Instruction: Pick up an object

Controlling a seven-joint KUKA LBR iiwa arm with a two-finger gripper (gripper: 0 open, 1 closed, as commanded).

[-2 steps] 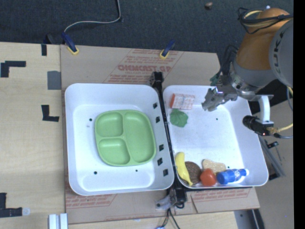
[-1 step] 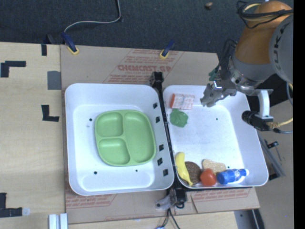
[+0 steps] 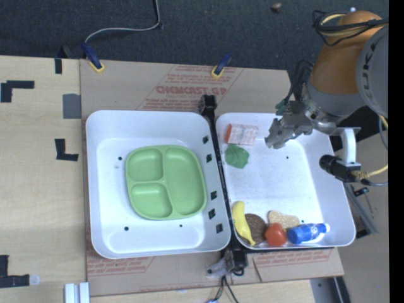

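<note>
The right bin (image 3: 328,188) holds a small red-and-white packet (image 3: 242,134) and a green leafy piece (image 3: 237,156) near its back left. Along its front edge lie a yellow banana (image 3: 240,221), a brown round piece (image 3: 255,223), a red tomato (image 3: 275,234), a tan bread piece (image 3: 283,219) and a blue bottle (image 3: 307,232). My gripper (image 3: 278,136) hangs over the back of the right bin, to the right of the packet, with nothing seen in it.
The left bin (image 3: 104,169) carries a green divided plate (image 3: 166,182). A black divider clamp (image 3: 209,106) sits between the bins. Cardboard lies under both bins, and a cable runs across the dark floor behind.
</note>
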